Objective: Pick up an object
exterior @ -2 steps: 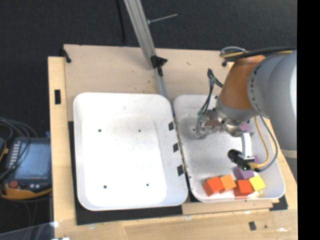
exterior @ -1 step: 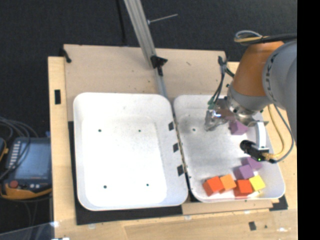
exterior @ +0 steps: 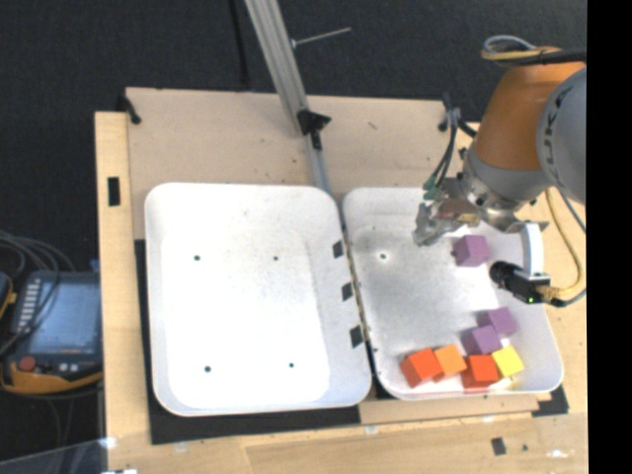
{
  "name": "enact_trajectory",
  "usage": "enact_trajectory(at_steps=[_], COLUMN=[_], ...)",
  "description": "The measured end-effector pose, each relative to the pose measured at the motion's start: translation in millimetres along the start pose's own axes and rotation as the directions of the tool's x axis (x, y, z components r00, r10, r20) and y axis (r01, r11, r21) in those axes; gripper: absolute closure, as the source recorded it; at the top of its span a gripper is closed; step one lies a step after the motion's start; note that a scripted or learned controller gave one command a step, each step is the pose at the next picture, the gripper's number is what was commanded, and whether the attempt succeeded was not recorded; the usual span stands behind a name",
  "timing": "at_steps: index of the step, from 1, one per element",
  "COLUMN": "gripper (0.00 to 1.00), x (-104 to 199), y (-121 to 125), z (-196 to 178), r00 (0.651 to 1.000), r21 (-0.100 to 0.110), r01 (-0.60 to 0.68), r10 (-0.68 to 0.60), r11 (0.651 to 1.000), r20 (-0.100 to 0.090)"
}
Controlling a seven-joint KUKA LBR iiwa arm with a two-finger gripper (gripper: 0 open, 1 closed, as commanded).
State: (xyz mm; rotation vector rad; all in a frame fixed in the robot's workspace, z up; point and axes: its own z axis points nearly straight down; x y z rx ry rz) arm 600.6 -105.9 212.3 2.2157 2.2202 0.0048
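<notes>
Bench: tan board w/ dark floor around it, carries both bins. Left bin: white, shallow, a few dark specks on its floor. Right bin: white, touching the left bin along the middle seam, holds all the blocks I can see. Arm: grey w/ orange band, reaches in from the right, wrist over the right bin's upper part. Metal pole: slants from top centre down to the seam between bins. Pendant-type screen unit: sits on the floor at the left, off the bench, cables nearby. End effector: low over the right bin's upper middle, pointing down-left; I can't tell whether it's released or clenched, and I see no block in it. Blocks, approx. equal size: purple block just beside the end effector, to its lower right, apart from the rest; two more purple blocks near the bin's lower right; below them a row at the bin's bottom edge w/ orange-red block, orange block, red-orange block, yellow block, packed close or touching.
</notes>
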Motion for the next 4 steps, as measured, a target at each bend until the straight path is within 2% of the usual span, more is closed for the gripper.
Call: enact_trajectory(at_steps=[1,2,3,4], gripper=[1.0,1.0,1.0,1.0], x=[48.8,90.0,134.1,192.2], y=[-20.3,-29.6,-53.0,-68.6], z=[-15.5,-18.4,-22.6,-19.0], r00=[1.0,1.0,1.0,1.0], r21=[0.004,0.006,0.006,0.008], r01=[0.005,0.004,0.005,0.005], r10=[-0.005,-0.004,-0.005,-0.005], r11=[1.0,1.0,1.0,1.0], r20=[-0.003,-0.004,-0.003,-0.004])
